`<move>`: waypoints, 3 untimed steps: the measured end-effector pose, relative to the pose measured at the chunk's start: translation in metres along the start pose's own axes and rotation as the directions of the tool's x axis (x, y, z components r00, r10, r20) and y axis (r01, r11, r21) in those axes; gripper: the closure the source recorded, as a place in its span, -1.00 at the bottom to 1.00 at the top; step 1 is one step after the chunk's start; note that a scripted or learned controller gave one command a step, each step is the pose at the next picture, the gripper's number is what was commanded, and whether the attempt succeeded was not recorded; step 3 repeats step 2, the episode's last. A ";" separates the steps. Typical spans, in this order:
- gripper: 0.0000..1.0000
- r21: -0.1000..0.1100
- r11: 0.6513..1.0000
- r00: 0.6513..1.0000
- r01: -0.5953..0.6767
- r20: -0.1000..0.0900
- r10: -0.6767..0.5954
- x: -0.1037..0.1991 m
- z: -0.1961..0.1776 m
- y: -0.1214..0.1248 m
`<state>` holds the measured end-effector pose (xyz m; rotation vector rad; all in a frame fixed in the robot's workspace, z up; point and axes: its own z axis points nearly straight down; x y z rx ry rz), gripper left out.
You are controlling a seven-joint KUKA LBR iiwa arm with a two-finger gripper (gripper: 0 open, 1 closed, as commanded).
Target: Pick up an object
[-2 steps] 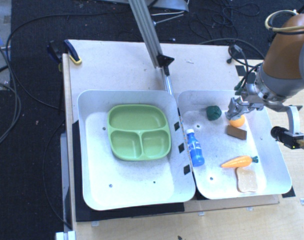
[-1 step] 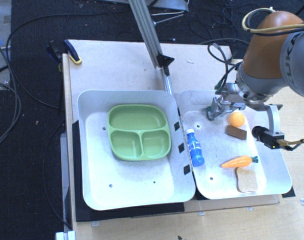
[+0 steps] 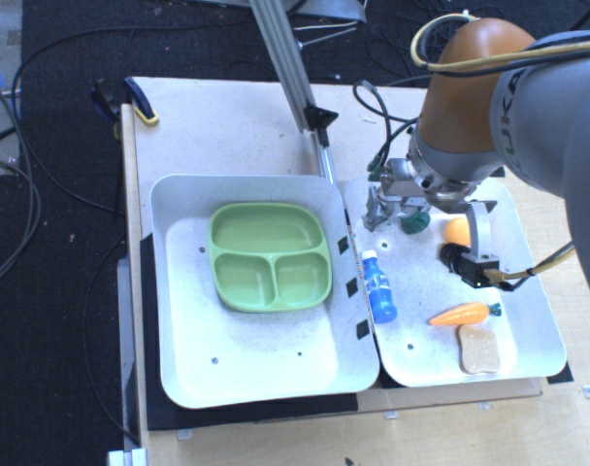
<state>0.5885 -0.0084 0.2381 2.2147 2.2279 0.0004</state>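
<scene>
Several small objects lie in the right bin (image 3: 528, 357): a blue bottle (image 3: 378, 287) at its left wall, a toy carrot (image 3: 462, 314) and a beige piece (image 3: 479, 349) lower right, an orange ball (image 3: 457, 230) and a green thing (image 3: 415, 223) near the gripper (image 3: 380, 209) in the upper centre. How its jaws stand, I cannot tell. The bottle looks light, stiff and smooth; I would take it across its middle. The wall beside it leaves little room there, while the carrot has open floor around it.

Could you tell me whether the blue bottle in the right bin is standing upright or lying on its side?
Lying on its side. The blue bottle stretches flat along the right bin's floor, its white cap toward the far end, beside the divider.
</scene>
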 end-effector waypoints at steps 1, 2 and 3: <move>1.00 -0.001 1.000 1.000 0.000 0.000 0.000 0.041 0.005 0.014; 1.00 -0.002 1.000 1.000 0.003 -0.002 -0.003 0.105 0.004 0.027; 1.00 -0.002 1.000 1.000 0.003 -0.002 -0.003 0.105 0.004 0.027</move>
